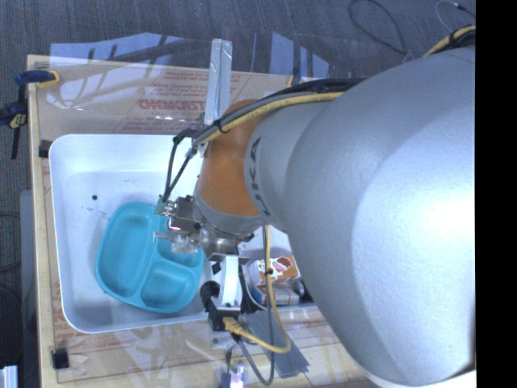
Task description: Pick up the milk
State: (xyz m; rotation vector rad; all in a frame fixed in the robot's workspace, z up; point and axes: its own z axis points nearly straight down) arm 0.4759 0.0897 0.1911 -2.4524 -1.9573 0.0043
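The arm hides the gripper, so I cannot tell its state; it may bump the blue tray, not the milk.

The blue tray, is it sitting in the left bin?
Yes, the blue tray lies on the floor of the left white bin, partly under the arm's wrist.

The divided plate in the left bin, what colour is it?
Light blue, a plain turquoise with no pattern. The divided plate shows clearly in the camera view, lying in the left bin.

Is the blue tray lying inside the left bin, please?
Inside: the blue tray lies flat on the left bin floor, within its white walls.
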